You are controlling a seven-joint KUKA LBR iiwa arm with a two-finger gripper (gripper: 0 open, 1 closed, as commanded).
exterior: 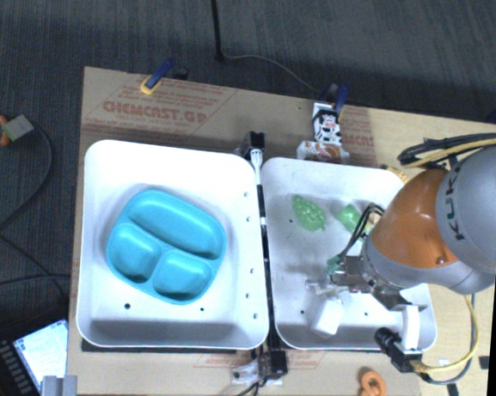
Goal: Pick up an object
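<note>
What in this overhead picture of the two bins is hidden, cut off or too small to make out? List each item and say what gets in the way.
- Gripper: grip unreadable under the arm's wrist, camera view.
- Right bin: right side covered by the grey and orange arm.
- White object: too small to identify.
- Green pieces: too small to name; one sits partly behind the arm.
- Small figure beyond the bins: too small to read.

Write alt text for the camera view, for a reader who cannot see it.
A grey and orange robot arm reaches from the right into the right white bin, its gripper low above a small white object, with two green items behind. The left white bin holds a blue divided tray.
</note>
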